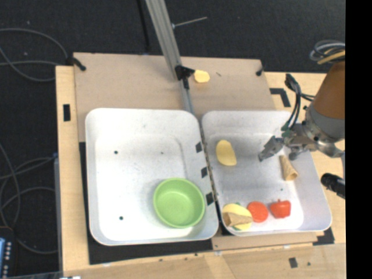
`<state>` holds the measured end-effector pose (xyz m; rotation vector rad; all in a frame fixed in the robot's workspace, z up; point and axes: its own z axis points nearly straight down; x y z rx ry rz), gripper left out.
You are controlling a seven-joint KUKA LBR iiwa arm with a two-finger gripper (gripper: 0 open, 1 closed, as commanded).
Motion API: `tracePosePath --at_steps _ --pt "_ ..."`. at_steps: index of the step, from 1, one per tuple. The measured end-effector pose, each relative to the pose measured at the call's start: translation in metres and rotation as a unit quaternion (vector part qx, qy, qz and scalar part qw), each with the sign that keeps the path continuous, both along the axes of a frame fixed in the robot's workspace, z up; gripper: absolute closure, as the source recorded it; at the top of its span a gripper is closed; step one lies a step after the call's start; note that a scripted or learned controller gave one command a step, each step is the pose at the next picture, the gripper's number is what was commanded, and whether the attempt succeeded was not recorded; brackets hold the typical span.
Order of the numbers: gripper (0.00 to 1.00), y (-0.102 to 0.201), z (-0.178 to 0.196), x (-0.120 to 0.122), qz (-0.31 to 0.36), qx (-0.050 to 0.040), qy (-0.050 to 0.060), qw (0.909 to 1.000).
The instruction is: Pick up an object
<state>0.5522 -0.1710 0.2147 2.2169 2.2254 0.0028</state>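
Dark floor with loose black cables surrounds a pale wooden tabletop seen from above at a slant. On it sit two shallow white plastic bins side by side. A slanted metal rail crosses the top of the scene, with a small yellow lump lying on the board beside its foot.

Inside the left bin, near its front edge, rests a round lime-green plastic bowl.

Inside the right bin lie several small toy foods: a pale yellow lemon-shaped piece near the left wall, a short tan cylinder toward the right, and along the front wall a yellow and tan wedge, an orange-red round piece and a red pepper-like piece, close together.

From the right reaches a grey arm with an orange band. Its pincer hangs over the right bin, fingers spread apart with nothing between them, just above the tan cylinder and well apart from the lemon piece.

Judging by this, the task is at the approach step: nothing is grasped yet. The nearest candidate is the tan cylinder. The next move seems to call for centring the fingers over it, lowering, then closing across its narrow width.
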Motion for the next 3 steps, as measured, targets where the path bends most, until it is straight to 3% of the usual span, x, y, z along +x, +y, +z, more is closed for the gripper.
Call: tracePosePath --at_steps 1,3 --pt "0.0 0.0 0.0 0.0 0.0 0.0001 0.0 1.0" --pt "0.0 -0.005 -0.112 -0.01 -0.002 -0.0014 0.003 1.0"
